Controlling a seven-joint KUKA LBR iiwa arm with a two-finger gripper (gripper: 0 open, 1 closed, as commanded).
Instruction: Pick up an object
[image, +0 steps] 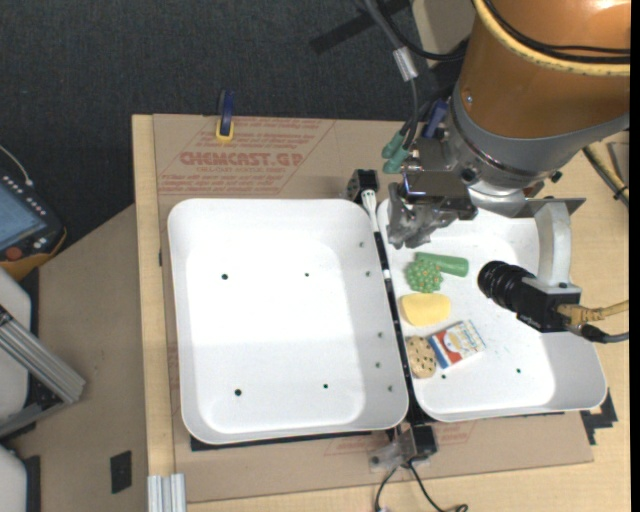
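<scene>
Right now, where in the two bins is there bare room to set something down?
The left shallow white bin is bare wall to wall. The right shallow white bin is crowded along its left wall: green bumpy toy, yellow lump, cookie packet. Its near-right corner is free.

Arm (545, 80), entering from the right, orange band uppermost, wrist directed downward; gripper (408, 232) poised over the far left corner of the right bin (560, 385).

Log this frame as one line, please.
gripper: above right bin, near green toy | fingers: unclear | also there: yellow piece, snack packet
</scene>
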